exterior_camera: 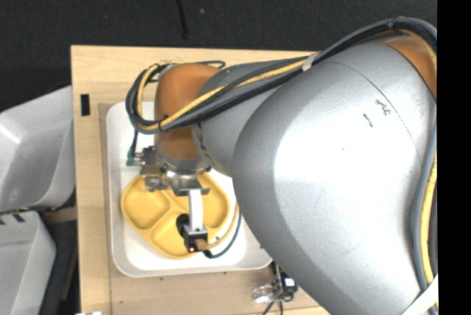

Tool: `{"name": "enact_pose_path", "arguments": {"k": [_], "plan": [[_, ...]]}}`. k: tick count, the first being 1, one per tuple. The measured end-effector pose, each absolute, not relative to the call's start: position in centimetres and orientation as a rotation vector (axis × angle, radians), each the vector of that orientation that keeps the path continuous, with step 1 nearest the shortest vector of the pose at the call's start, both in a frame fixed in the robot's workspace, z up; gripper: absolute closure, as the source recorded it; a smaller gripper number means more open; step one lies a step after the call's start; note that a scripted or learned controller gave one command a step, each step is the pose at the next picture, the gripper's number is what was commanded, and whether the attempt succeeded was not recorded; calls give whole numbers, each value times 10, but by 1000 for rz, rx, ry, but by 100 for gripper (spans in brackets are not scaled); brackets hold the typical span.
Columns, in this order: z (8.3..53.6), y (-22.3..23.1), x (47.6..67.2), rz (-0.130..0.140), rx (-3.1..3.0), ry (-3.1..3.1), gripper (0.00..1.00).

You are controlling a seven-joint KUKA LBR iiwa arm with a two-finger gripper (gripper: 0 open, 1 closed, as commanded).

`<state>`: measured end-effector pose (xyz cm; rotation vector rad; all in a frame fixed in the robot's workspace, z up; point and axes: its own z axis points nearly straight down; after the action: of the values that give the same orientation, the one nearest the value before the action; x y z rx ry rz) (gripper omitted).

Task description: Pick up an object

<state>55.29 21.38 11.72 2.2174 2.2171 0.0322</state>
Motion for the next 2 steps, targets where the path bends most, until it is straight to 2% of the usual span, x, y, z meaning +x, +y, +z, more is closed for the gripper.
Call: {"name": "enact_pose_path", "arguments": {"k": [1,2], "plan": [[152,207,548,-7,2224,2221,100],[182,198,592,6,2227,2211,100]]}}
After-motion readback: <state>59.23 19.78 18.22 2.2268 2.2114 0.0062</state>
